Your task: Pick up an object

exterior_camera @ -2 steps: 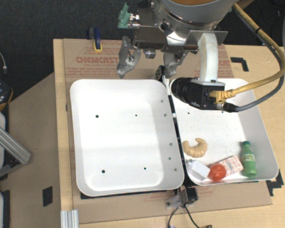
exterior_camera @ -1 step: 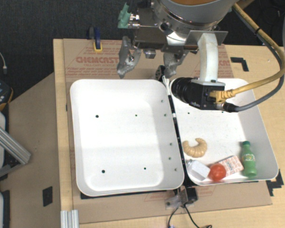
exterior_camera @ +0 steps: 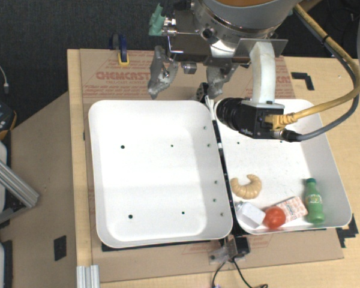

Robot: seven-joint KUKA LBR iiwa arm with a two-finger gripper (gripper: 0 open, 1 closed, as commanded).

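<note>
The right bin holds a tan croissant-shaped piece, a red tomato-like ball, a white packet with a red label, a small white cup and a green bottle, all bunched at its near edge. My gripper hangs high over the far rim of the left bin, well away from those objects. Its two fingers stand spread apart and open, with nothing between them.
A black cylindrical unit with a yellow cable hangs off the wrist over the far part of the right bin. The cardboard-covered bench surrounds both bins. A blue and yellow clip sits at the bench's far left.
</note>
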